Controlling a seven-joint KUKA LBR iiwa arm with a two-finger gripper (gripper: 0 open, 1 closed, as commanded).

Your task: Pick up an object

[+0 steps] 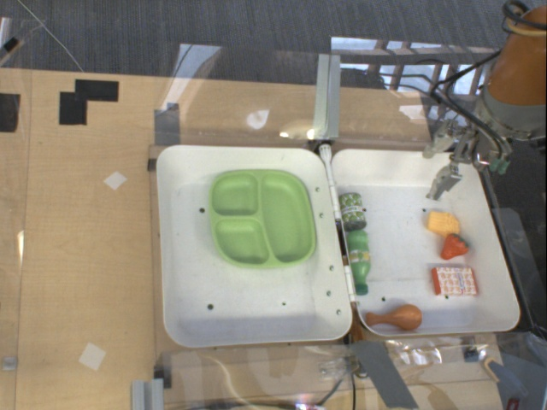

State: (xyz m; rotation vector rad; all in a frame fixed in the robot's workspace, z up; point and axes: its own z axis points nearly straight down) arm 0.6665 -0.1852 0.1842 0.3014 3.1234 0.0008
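1. Two white bins side by side on the desk: left bin (175,254), right bin (393,220), meeting at a central divider; probably arranged so that items can be lifted from one and dropped in the other.
2. Green divided plate (261,218) at the centre of the left bin, three compartments, nothing in them; likely a receiving dish.
3. Gripper (446,180) over the far right part of the right bin, hanging from the grey arm with the orange band (523,58) entering at the right edge; cables trailing beside the wrist. State of the fingers: cannot tell, outline too small and cluttered; nothing seen between them.
4. Candidate objects, all in the right bin and all lying free:
   - green bottle (357,261) lengthwise against the left wall, with a small patterned can (351,211) just beyond it along the same wall; wall contact likely to hinder a grasp;
   - yellow block (443,222) nearest the gripper, near the right wall;
   - red piece (454,246) just beside the yellow block, toward the near edge;
   - small printed box (454,281) further toward the near right corner;
   - brown drumstick-shaped toy (395,317) along the near wall.
5. Writing: red-and-white print on the box and a pattern on the can, both too small to read; no brand legible.
6. Judged stage: approach, no object yet grasped.
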